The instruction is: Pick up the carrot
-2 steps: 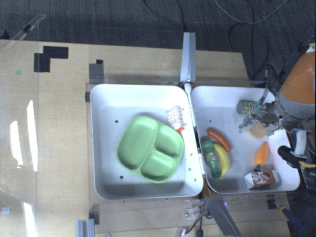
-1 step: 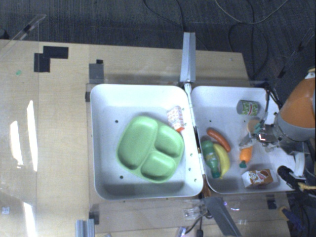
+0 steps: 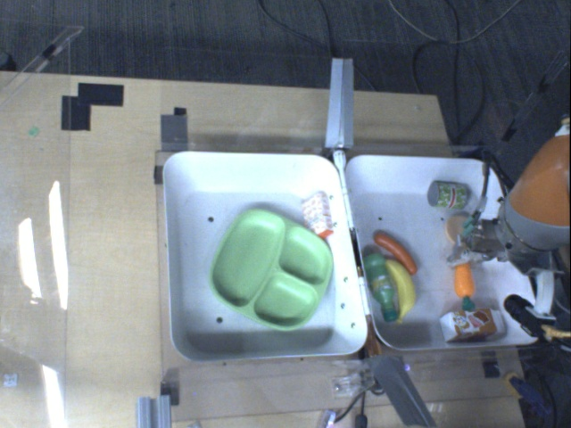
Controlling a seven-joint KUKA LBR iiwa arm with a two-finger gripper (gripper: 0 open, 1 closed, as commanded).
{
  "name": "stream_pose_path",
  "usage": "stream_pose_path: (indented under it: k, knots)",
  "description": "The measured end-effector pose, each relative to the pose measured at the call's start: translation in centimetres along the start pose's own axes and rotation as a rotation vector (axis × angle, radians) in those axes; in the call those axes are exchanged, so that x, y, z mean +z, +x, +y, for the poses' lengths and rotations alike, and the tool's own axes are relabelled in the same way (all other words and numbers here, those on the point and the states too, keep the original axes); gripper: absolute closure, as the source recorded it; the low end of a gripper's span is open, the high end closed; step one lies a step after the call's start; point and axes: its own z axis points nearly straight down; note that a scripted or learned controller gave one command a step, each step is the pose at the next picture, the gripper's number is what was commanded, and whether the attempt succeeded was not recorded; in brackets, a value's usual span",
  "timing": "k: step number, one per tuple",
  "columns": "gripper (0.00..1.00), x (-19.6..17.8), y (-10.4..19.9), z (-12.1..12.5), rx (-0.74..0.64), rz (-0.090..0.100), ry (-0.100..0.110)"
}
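Carrot (image 3: 463, 281) upright in right bin (image 3: 419, 169), gripper (image 3: 471, 250) directly above, lined up for grasp; finger state unclear, can't tell.

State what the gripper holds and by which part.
Cannot tell: the gripper sits right above the carrot's top end, but no grasp shows.

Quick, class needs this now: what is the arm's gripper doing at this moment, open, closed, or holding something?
Gripper: cannot be told whether open or closed; it sits just above the small orange carrot in the right white bin.
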Motion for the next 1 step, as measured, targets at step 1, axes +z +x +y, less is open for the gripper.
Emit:
stream_pose_path:
  k: [1]
  knots:
    - [1.00,-9.39,4.43,2.48,0.056,0.000,0.010]
